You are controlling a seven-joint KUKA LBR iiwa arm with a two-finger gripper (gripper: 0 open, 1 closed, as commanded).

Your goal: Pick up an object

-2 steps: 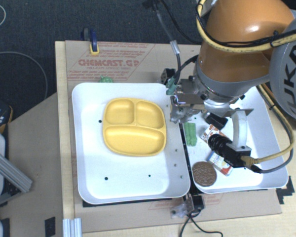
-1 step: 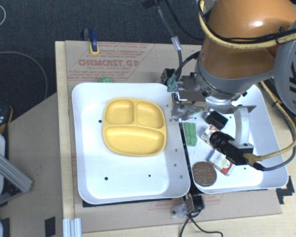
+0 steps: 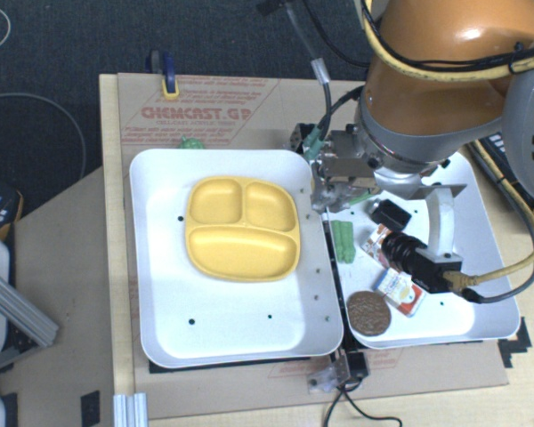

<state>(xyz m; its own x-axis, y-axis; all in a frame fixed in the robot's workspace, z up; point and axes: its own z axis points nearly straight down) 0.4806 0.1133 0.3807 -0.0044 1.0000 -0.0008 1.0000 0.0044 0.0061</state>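
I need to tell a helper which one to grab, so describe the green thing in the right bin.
Find the right bin, under the arm. Along its left wall, just below the gripper, lies the green block, a small upright bar. It is the bin's only green thing; the brown disc sits below it.

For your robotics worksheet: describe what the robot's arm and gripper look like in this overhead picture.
The arm has a large glossy orange band above a rounded grey wrist section. Yellow and black cables loop around it. Below sits a metallic grey gripper with small green fittings and thin black cables.
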